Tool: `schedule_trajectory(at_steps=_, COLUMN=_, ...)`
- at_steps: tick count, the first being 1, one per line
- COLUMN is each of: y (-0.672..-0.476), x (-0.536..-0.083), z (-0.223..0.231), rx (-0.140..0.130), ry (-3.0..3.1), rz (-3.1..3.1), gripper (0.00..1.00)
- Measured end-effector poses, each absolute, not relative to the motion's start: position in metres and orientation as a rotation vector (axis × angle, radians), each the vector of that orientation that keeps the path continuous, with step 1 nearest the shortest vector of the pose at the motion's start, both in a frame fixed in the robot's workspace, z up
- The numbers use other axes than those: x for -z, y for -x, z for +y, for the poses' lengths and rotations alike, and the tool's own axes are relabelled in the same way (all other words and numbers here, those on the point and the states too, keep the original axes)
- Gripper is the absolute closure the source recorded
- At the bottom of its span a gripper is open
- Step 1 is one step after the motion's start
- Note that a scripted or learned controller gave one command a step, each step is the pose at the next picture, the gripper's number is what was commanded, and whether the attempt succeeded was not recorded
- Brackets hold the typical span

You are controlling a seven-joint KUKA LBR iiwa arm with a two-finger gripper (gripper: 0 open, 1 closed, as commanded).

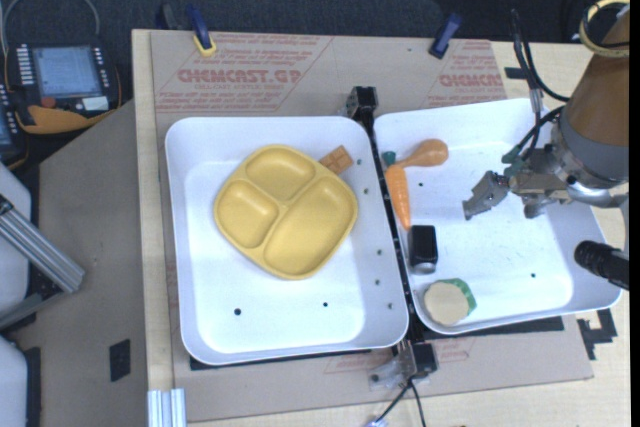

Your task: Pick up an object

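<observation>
Reaching from the right, gripper [487, 198] hovers over right bin [500, 130].

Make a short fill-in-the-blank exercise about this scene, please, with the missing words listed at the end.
1. The yellow divided plate lies in the ____ bin.
2. The carrot lies beside the black block in the ____ bin.
3. The gripper is above the right bin with ____ between its fingers.
4. The round beige item lies near the ____ corner of the right bin.

Missing words: left; right; nothing; front-left
</observation>
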State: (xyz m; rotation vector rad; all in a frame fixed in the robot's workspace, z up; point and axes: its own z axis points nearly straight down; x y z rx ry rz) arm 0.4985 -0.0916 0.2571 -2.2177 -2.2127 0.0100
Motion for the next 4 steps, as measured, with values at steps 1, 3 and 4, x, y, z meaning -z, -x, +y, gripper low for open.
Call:
schedule_trajectory(at_steps=1, y=-0.5, x=-0.262, z=-0.092, rx=0.0, ry=2.221, rz=-2.221, gripper=0.0)
schedule_trajectory(at_steps=3, y=-0.494, x=-0.138, z=-0.098, rx=-0.004, ry=2.22, rz=-2.218, gripper=0.0)
schedule_trajectory(at_steps=4, y=-0.499, x=-0.108, z=-0.095, rx=0.021, ry=2.22, rz=-2.229, gripper=0.0)
